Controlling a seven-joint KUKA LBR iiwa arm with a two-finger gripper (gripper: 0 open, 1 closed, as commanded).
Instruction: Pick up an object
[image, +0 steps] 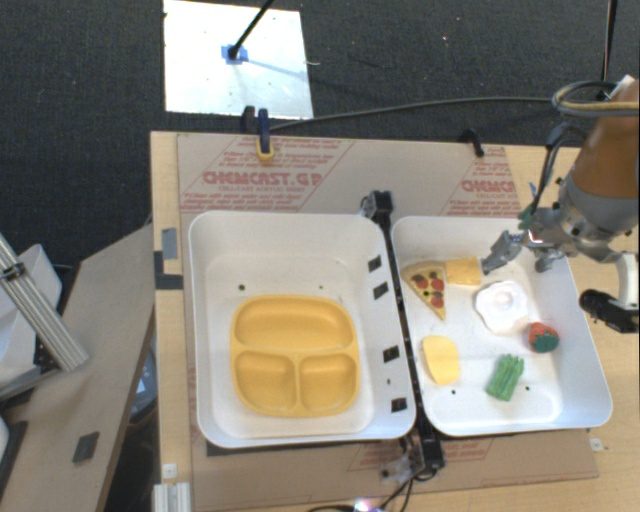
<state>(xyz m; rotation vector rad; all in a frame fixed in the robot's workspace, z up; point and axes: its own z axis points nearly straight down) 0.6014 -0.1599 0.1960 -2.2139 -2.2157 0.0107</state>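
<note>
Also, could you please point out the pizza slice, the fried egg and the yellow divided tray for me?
pizza slice (429, 286), camera view, middle of the topping side.
fried egg (501, 305), camera view, centre of the white.
yellow divided tray (295, 324), camera view, floor of its large upper compartment.

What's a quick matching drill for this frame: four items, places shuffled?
Items:
1. yellow divided tray
2. pizza slice
3. green toy
4. fried egg

Places:
A. right bin, against the wall shared with the left bin
B. right bin, near its front edge
C. left bin
D. right bin, middle, just left of the red and green toy

Pairs: 1-C, 2-A, 3-B, 4-D
</note>
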